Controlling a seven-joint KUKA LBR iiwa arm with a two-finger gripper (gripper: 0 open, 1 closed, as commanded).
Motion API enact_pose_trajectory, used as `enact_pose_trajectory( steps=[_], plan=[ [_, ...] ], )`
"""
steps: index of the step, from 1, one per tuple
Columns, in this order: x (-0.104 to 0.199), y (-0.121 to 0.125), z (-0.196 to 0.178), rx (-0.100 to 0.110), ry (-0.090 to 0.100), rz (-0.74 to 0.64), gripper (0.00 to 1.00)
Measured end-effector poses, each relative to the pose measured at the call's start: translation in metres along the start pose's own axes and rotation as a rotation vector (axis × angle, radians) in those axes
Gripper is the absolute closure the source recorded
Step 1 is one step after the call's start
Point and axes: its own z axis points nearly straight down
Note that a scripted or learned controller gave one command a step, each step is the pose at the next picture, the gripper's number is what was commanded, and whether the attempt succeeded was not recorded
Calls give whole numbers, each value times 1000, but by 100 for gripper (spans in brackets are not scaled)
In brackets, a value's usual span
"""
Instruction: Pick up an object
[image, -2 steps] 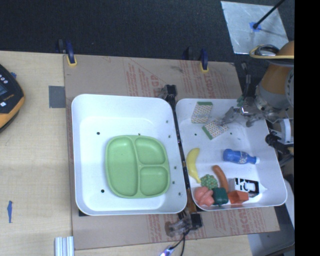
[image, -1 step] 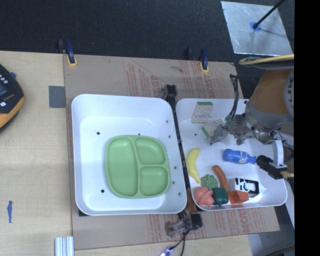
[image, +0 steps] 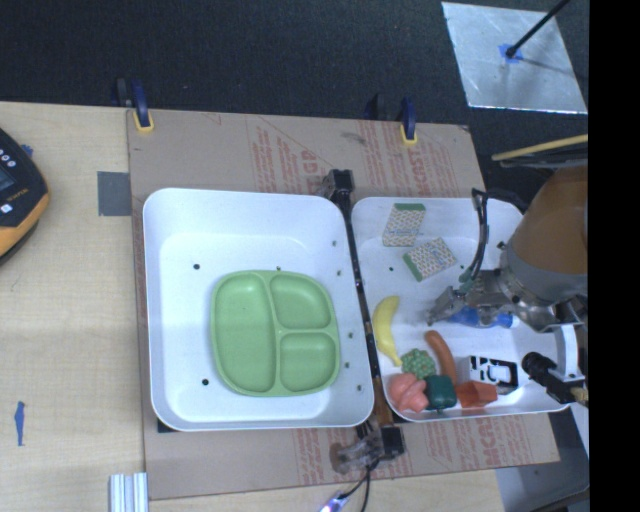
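The gripper (image: 448, 304) hangs low inside the right-hand white bin (image: 520, 408), its dark metal fingers pointing left; whether they are spread or pressed together cannot be told, and nothing is seen between them. Something blue (image: 490, 319) shows just beside the wrist. The things to pick lie in this bin: a yellow plastic banana (image: 385, 328) along the left wall, a slim orange-red sausage (image: 441, 352) just right of it, a dark green toy piece (image: 419, 364) between them, a pinkish-red lump (image: 406, 392) and another green bit (image: 441, 393) near the front wall, with a small red piece (image: 477, 393) beside. Two speckled green and white square pads (image: 404, 223) (image: 430, 258) rest toward the back. A black-and-white printed tag (image: 494, 371) sits near the front right.

The left white bin (image: 180, 215) holds a pale green three-compartment plate (image: 272, 333), lying flat.

Both bins sit on a brown cardboard sheet (image: 240, 150), clamped at the back by blue-and-yellow clamps (image: 141, 106), on a light wooden bench (image: 60, 330). Dark carpet (image: 250, 45) lies beyond.
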Motion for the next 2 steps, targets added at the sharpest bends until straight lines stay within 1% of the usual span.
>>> enact_pose_trajectory(
  steps=[1, 2],
  plan=[
    [12, -46, 34, -3, 1, -1, 0],
    [11, -46, 24, -1, 1, -4, 100]
  ],
)
